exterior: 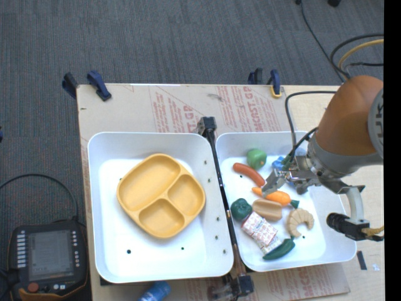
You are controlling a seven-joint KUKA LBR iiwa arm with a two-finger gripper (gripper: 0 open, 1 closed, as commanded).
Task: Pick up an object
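Note:
The right bin (341,251) holds several toy foods: a green pepper (255,157), a red sausage (248,172), an orange carrot (280,198), a tan bun (267,209), a dark green broccoli (240,208), a croissant (301,220), a wrapped packet (259,231) and a green chili (280,249). My gripper (274,184) hangs low over the middle of this bin, just above the carrot's left end and to the right of the sausage. A small blue object (279,164) lies right behind it. Nothing is visibly held.
The left bin (100,168) carries a yellow divided plate (161,195). The grey and orange arm (348,137) covers the right bin's back right corner. Clamps stand along the board's far edge, and a teach pendant (44,256) lies at the lower left.

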